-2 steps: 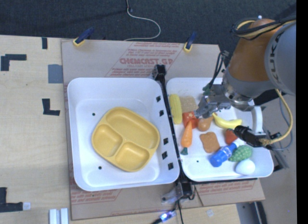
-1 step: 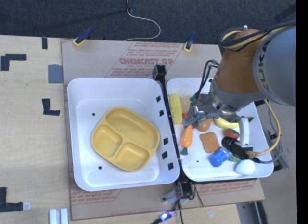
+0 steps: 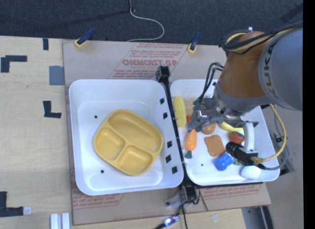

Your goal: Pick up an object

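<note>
The gripper (image 3: 203, 118) is hanging low in the right bin (image 3: 268, 176); whether it is gripping anything cannot be told. Leftward, the yellow tray (image 3: 128, 141) is leaving the left bin (image 3: 81, 95) open margins. The corn (image 3: 179, 111), carrot (image 3: 191, 141) and blue piece (image 3: 223, 161) are crowding its right neighbour. The cardboard (image 3: 142, 60) is reading "CHEMCAST".
</note>
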Action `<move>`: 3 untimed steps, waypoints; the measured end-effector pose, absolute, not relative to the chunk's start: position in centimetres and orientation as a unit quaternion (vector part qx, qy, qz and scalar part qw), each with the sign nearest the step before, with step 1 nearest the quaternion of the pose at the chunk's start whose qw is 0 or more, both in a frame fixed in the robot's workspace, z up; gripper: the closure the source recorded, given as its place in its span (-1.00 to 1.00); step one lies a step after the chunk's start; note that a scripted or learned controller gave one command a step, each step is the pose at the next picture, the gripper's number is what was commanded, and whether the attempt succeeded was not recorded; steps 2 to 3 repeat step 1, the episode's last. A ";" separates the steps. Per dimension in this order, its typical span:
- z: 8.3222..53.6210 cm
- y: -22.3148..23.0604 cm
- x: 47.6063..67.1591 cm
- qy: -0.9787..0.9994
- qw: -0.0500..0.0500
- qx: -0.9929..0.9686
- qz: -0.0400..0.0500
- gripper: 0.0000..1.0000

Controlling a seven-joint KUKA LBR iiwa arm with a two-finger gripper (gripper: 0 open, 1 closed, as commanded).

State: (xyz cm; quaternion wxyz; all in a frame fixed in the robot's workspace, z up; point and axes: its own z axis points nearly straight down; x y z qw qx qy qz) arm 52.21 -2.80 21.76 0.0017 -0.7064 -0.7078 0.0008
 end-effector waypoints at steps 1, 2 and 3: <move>21.4 -3.5 53.2 -0.708 0.001 -0.706 0.001 1.00; 21.4 -3.5 53.2 -0.708 0.001 -0.706 0.001 1.00; 21.4 -3.5 53.2 -0.708 0.001 -0.706 0.001 1.00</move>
